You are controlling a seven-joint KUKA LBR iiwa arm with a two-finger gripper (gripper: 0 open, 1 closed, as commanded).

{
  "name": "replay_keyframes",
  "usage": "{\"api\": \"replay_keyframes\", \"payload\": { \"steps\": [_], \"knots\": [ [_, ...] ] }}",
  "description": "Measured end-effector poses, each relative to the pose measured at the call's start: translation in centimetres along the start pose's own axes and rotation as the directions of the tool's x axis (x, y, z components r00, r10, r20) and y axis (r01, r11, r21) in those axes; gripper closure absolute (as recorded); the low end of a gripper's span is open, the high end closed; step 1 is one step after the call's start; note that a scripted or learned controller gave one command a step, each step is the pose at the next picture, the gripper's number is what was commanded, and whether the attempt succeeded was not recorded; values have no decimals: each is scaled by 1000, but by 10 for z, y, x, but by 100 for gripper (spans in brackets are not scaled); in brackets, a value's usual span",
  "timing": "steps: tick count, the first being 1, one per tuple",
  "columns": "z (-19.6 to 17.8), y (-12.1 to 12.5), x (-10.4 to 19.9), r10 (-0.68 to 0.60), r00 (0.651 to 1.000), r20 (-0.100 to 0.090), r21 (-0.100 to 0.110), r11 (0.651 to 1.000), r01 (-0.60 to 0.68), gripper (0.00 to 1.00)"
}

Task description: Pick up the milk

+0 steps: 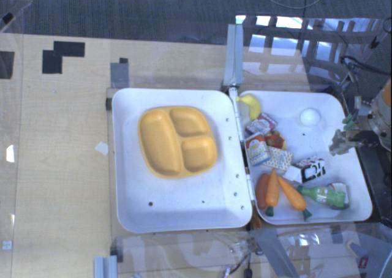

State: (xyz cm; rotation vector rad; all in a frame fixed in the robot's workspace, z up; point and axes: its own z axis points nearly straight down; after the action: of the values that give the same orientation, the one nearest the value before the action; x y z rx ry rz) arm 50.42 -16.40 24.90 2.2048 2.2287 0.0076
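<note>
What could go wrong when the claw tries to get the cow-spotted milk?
The claw sits at the right bin's edge, not yet over the milk. Two likely risks:
1. The milk lies on its side, close to the green bottle and the carrots. The claw might bump or grab one of those.
2. The snack packets crowd its left side, so a push could shove the milk into the pile.

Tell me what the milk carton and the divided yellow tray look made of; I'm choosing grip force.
The milk carton looks like printed cardboard or a plastic toy copy: matte white with black cow patches and boxy edges. The yellow tray looks like moulded plastic: a smooth, even colour, rounded compartment walls and a soft sheen.
</note>
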Motion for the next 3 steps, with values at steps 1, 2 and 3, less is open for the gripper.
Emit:
{"api": "replay_keyframes", "payload": {
  "steps": [1,2,3],
  "knots": [
    [0,0,0,0,1000,0,0,1000,0,0],
    [125,42,-33,9,1000,-1,8,1000,-9,0],
    [160,11,-38,-95,995,2,-4,995,95,0]
  ]
}}
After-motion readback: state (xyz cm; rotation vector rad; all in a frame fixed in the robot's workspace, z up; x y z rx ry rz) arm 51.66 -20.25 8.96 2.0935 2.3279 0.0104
